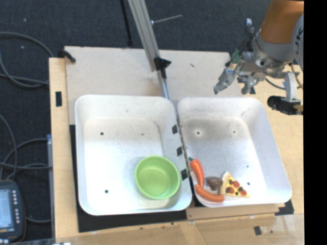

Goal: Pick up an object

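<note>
My gripper (234, 86) hangs above the far edge of the right bin (265, 121), its two fingers spread apart with nothing between them. A green bowl (157, 176) sits in the left bin (102, 116) near its front right corner. In the right bin's front left corner lie an orange carrot (197, 171), a red-orange sausage (208, 194), a small brown piece (213, 181) and a pizza slice (233, 186). All of these lie well in front of the gripper.
A slanted metal rail (146, 32) runs from the top down to the seam between the bins. Black clips (180, 149) line that seam. Cables lie on the dark floor at left, and a black fitting (282, 104) sits beside the right bin.
</note>
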